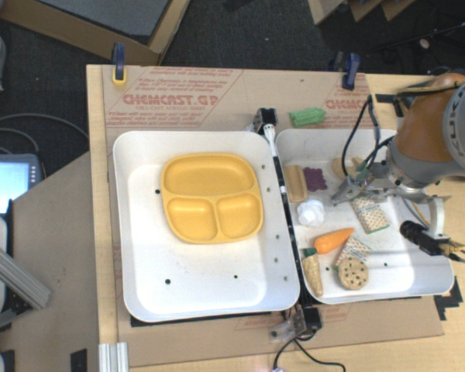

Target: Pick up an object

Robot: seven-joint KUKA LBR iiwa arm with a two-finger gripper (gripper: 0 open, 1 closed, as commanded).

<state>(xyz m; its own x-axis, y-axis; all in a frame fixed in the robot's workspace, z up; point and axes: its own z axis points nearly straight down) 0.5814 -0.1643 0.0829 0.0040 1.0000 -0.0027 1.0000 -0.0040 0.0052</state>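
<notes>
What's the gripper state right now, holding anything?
Gripper: cannot be told; it sits low in the right bin above a patterned packet.

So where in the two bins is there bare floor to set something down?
The left bin has bare floor below the yellow tray and along its left wall. The right bin is crowded: purple piece, white piece, carrot and cookie cluster under the gripper. A bare strip runs right of the cookie.

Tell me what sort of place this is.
Likely a robotics lab test bench: a robot arm reaches over two white bins holding a yellow divided plate and toy food such as a carrot and cookie, on clamped protective board.
</notes>
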